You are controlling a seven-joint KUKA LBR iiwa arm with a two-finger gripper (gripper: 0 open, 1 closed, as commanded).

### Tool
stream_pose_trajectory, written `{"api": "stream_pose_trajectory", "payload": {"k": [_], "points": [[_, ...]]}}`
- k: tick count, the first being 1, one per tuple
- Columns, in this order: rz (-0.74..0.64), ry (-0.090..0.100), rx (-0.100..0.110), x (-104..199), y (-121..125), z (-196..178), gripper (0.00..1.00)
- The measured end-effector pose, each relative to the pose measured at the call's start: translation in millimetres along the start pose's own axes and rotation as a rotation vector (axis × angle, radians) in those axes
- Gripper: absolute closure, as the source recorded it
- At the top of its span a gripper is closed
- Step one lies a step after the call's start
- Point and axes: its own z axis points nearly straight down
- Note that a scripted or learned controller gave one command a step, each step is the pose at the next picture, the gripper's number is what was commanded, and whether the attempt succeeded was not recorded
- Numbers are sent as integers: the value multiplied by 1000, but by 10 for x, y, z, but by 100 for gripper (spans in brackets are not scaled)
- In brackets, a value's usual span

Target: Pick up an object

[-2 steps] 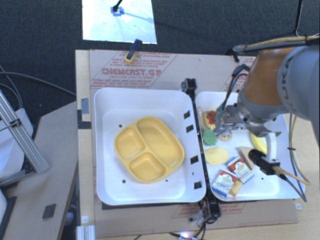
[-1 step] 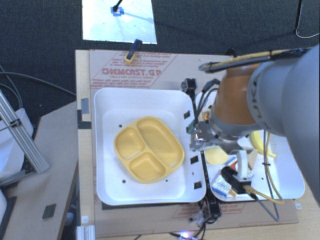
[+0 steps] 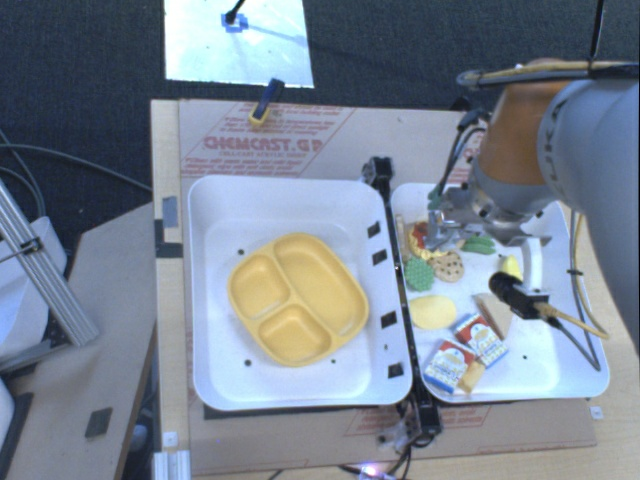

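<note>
Yellow tray (image 3: 297, 311) in white bin (image 3: 215, 208); chocolate-dotted tan cookie (image 3: 449, 265); blue-and-red boxes (image 3: 462, 353); green piece (image 3: 478, 245).

Right bin (image 3: 585, 363) crowded w/ toys (image 3: 455, 313)

Dark carpet floor (image 3: 80, 58) surrounds the bench, bearing a pale sheet (image 3: 238, 28).

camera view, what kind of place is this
Probably a robotics lab grasping testbed: a grey arm reaching over two white bins, toy food pieces in the right bin, a yellow divided tray in the left.
</note>
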Motion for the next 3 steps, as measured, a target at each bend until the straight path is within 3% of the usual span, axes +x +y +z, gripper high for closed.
{"api": "stream_pose_trajectory", "payload": {"k": [2, 3], "points": [[-15, 3, 1, 49, -11, -209, 100], [-10, 7, 16, 471, -845, 18, 100]]}}
